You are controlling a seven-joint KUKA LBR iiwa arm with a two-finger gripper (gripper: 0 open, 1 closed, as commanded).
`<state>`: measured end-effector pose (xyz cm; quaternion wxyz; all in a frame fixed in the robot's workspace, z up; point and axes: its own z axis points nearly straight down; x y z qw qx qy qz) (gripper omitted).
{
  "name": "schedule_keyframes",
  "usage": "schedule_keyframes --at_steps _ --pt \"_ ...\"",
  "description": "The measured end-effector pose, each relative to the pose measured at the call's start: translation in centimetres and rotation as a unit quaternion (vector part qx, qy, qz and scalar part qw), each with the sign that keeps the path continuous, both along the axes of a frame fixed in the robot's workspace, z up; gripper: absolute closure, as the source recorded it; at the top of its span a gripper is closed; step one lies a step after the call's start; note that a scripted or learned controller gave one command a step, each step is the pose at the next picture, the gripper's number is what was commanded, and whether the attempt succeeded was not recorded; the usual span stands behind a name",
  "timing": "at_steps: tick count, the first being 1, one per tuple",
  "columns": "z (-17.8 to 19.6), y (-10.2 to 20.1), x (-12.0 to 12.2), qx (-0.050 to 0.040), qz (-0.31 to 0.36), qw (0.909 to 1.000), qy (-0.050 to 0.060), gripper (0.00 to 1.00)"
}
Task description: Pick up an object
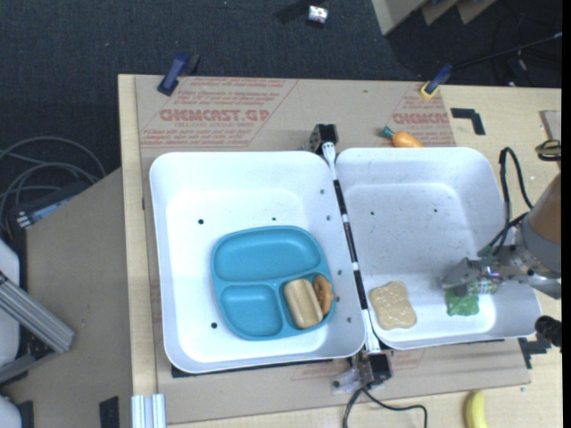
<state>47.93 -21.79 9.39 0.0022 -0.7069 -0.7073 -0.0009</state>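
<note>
Down in the right bin [419, 181], the gripper [466, 279] hangs low over a small green lump [462, 305], soft-edged and leafy looking. Whether its metal jaws are released or clenched, I cannot tell from here. A flat, bumpy tan biscuit [393, 306] lies nearby. In the left bin [232, 181], a glossy blue plastic tray [268, 279] holds a browned bread roll [308, 300] in its lower right compartment.

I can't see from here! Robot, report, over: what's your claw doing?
Gripper low in right bin, right above green object. Nothing seen held. Tan piece sits apart, to the left; not blocking.
</note>
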Motion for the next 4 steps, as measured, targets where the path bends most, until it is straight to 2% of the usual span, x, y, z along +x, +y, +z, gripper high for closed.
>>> schedule_keyframes --at_steps 1,2,3,4 --pt "1.0 5.2 5.0 -0.0019 0.001 1.0000 -0.002 1.00" --pt "8.3 8.7 5.3 -0.0023 0.000 1.0000 -0.002 1.00" --pt "10.3 12.0 9.1 -0.0022 0.001 1.0000 -0.002 1.00" --pt "14.2 17.0 8.5 -0.0020 0.000 1.0000 -0.002 1.00"
